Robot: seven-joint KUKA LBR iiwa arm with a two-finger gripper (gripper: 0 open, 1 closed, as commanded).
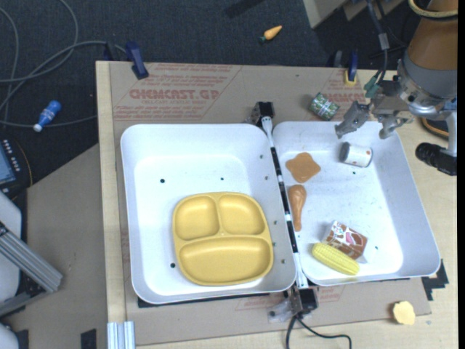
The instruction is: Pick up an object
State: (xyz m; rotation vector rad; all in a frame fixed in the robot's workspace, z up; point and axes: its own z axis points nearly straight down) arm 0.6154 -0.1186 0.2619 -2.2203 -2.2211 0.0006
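Clearly the risks differ from one side of the frame to the other. In the left bin (145, 151) lies a yellow divided plate (220, 237), low and centre-left of the frame; it is wide and flat, so I judge a two-finger grasp would find little to close on and would likely slide off its rim. Along the wall where the two bins meet, a brown drumstick (296, 202) lies in the right bin (407, 195) right against the divider, and a flat brown patty (302, 167) sits just above it. Reaching for either, one finger could strike the wall or the divider, or the flat piece could simply stay on the floor of the bin. Lower in the right bin, a yellow corn cob (336, 259) touches a small red-and-white packet (346, 239); a close there might catch both or push one aside.

Toward the upper right, a small white cylinder (357, 154) lies on its side in the right bin, just below the gripper (372, 121). It is the nearest candidate for picking, but being round it may roll away if a finger touches it off-centre.

The fingers (350, 121) are spread apart, released, with nothing between them and nothing visibly touched; they hover above the bin's upper rim, near a small green can (323, 106) that rests on the table (218, 93) outside the bins.
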